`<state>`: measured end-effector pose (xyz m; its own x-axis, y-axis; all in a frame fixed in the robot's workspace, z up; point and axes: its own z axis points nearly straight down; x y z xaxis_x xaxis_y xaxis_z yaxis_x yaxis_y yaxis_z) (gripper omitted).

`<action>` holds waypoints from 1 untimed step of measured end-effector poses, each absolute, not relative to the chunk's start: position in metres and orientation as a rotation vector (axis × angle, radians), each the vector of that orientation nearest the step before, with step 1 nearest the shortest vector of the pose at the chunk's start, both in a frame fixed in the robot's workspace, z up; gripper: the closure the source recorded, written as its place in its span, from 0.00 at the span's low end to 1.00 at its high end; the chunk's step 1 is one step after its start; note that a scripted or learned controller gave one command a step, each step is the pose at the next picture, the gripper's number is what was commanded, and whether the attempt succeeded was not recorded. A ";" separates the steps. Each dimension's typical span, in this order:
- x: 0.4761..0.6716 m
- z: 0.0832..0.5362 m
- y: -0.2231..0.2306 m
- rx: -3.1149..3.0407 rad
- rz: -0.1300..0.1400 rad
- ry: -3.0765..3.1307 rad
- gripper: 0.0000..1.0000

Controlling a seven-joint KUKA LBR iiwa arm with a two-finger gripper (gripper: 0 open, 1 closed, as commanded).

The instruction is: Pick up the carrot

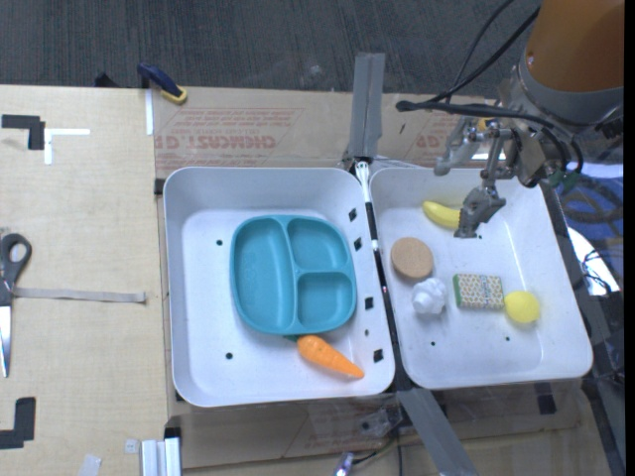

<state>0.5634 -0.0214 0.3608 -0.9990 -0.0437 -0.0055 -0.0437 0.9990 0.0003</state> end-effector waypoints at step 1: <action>0.558 0.317 -0.051 -0.762 -0.001 3.044 0.00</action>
